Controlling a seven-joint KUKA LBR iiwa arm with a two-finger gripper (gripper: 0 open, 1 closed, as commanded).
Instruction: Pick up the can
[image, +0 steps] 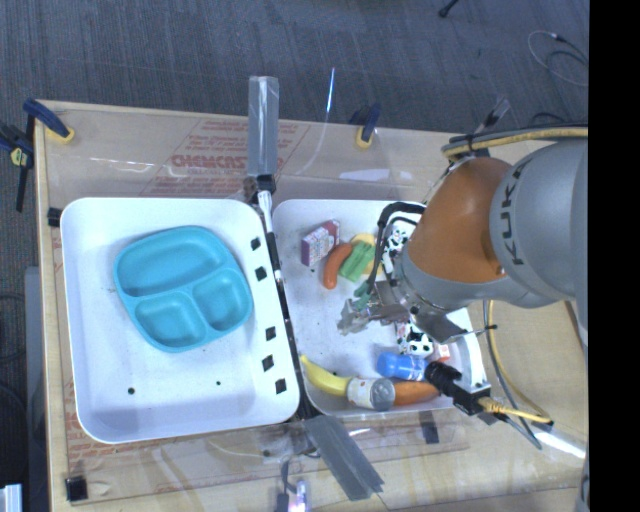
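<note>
Right white bin (318, 392) | fingers (356, 312) state: cannot tell | blue can (400, 366) lies near, below-right, apart

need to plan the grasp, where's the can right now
The can lies on its side in the right bin, near its front edge, beside the banana.

Right bin (300, 300): open floor at centre-left, ringed by a small box (319, 243), carrot (337, 263), banana (322, 377) and can (398, 365). Left bin (90, 330): blue divided tray (182, 286), bare floor along near edge.
</note>
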